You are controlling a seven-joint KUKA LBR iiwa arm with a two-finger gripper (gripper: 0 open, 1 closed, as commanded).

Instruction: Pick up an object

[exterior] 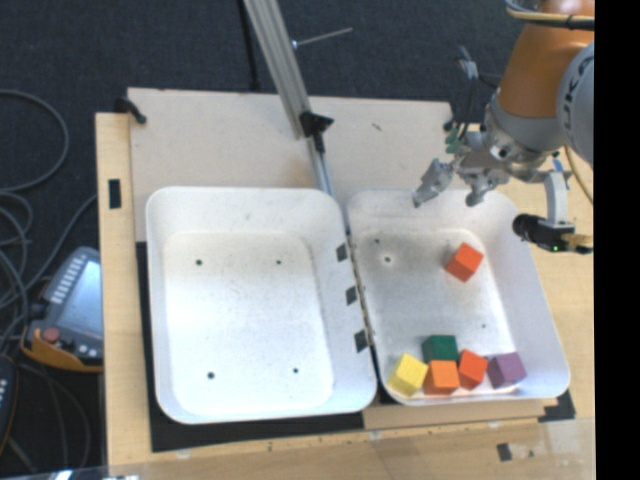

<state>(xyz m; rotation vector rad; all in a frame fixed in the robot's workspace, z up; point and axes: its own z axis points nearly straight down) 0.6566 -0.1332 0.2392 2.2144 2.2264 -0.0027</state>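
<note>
Lay alone in the upper middle of the right bin (520, 268), an orange cube (464, 262), small, matte, turned cornerwise, one face lit brighter than the rest. Sat below and slightly right of the gripper (452, 188), apart from it, nothing touching. Hung over the bin's upper rim, fingers spread wide and holding nothing, grey arm with orange band (535, 58) rising to the upper right of the frame. Clustered along the bin's lower edge: yellow cube (409, 373), green cube (439, 348), two more orange cubes (457, 372), purple cube (506, 368). Stood to the left, the left bin (160, 298).
</note>
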